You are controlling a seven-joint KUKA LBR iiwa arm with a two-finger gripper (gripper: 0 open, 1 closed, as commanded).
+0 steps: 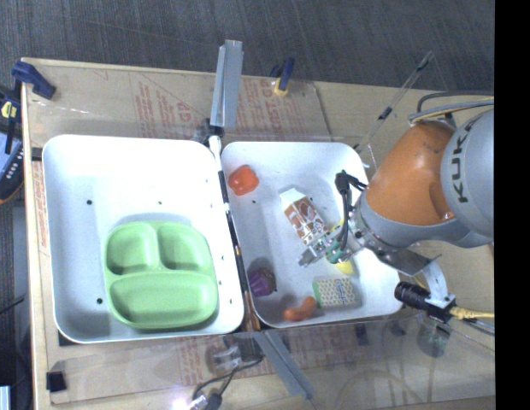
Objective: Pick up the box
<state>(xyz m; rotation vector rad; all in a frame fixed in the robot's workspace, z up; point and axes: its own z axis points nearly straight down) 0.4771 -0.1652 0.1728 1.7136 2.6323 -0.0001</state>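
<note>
The arm, grey with its orange band, is seen reaching in from the right over the right bin. The left bin holds a green divided tray, lying toward its near side.

In the right bin, the box, a small carton with a white top and a brown printed face, lies tilted near the middle. The gripper is positioned at the box's lower right end, apparently touching it. How far the fingers are parted cannot be told; they are lost against the carton print and wrist hardware, and no object is seen clearly between them.

Smaller items are noted: a speckled green sponge-like block just below the gripper, a purple item near the divider wall, an orange-red item at the far left corner, an orange carrot-like piece at the near wall, and a yellow object partly hidden under the gripper.

Risks judged: contact at the carton's end rather than its middle may let it pivot or slip on lifting. The yellow object may be caught instead, given its closeness.
</note>
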